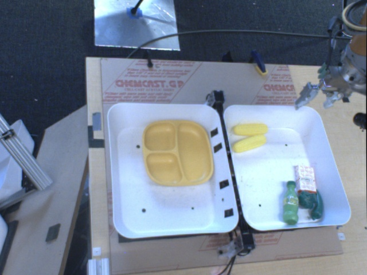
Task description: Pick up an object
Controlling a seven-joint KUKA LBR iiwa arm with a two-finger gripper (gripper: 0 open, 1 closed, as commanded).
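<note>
My gripper (319, 97) hangs above the far right corner of the right bin (275, 222), its two fingers spread apart with nothing between them. Two yellow corn cobs (249, 137) lie side by side at the bin's far left. A green bottle (291, 202) lies near the front right, beside a small red and white carton (305, 179) and a dark teal object (313, 203). The left bin (129, 211) holds a yellow divided plate (176, 152).
A metal sheet (136, 15) lies beyond the bench at top left. A blue clamp (259, 62) sits on the far edge of the board. A black cable arcs across the back. A grey rail (23, 159) juts in at the left.
</note>
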